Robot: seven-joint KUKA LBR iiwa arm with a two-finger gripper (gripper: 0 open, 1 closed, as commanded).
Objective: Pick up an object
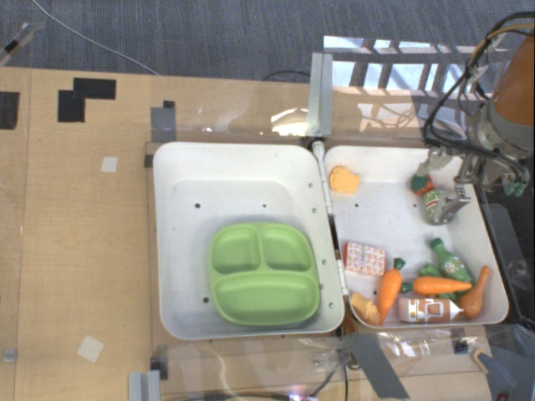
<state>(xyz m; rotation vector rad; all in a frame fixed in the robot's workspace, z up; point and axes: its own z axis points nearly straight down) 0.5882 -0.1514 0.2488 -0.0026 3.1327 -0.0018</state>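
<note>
Two white bins (251, 161) share the table; tool (443, 197) hovers low by a strawberry (422, 182), grip unclear, descent probably next.

One camera watches me from above, fixed over the tabletop (75, 224) and tilted so it looks down at a slant. It stands far enough back to take in both bins whole: the left bin (180, 174) near the middle, the right bin (384, 186) beside it. Beyond the bins lies grey floor (209, 23). My arm (510, 98) enters right of the right bin.
</note>
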